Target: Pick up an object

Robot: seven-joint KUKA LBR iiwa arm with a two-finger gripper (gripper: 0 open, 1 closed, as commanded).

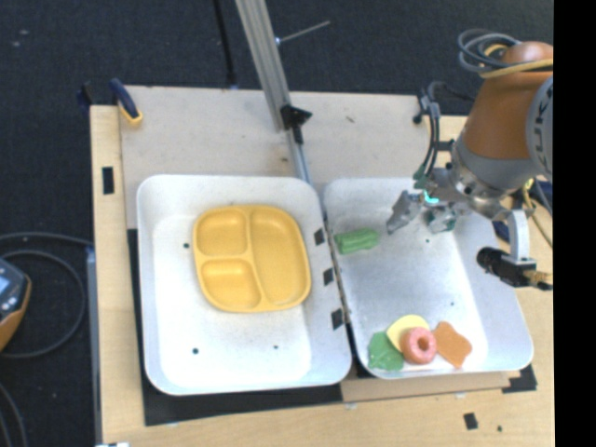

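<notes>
My gripper hangs over the back of the right bin, its fingers spread open with nothing between them. A green cylinder-shaped piece lies just left of and below the gripper, near the bin's left wall, apart from the fingers. At the front of the same bin, a dark green piece, a yellow piece, a pink ring and an orange piece sit clustered together.
A yellow divided plate lies in the middle of the left bin. A slanted metal pole rises behind the bins. The wooden bench edge runs along the left.
</notes>
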